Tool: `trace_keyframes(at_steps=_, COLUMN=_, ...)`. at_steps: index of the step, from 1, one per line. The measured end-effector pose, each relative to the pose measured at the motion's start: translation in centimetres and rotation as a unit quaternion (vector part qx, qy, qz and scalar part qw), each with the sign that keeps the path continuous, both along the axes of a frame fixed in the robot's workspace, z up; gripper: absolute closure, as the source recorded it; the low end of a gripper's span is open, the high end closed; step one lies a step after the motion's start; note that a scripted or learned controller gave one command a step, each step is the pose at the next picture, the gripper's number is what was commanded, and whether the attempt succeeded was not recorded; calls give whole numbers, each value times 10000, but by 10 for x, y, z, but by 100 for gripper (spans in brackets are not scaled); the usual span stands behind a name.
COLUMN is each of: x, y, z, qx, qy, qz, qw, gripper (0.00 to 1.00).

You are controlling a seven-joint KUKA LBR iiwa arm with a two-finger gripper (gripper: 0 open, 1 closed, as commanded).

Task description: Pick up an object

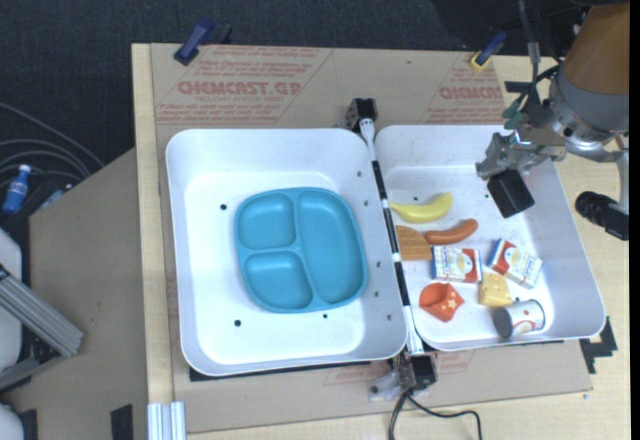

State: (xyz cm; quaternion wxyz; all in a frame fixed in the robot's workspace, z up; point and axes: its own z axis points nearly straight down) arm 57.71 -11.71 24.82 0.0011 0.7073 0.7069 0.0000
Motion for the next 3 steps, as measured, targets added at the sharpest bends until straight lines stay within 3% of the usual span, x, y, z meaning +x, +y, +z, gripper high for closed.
trace_keyframes(at_steps=2, x=-38, y=62, z=11, qx=14, qy=23, qz=6, qw=10000, gripper=100)
trace_keyframes(at_steps=3, x=-23, y=0, z=4, qx=-1, qy=1, qz=0, qw=10000, gripper=100)
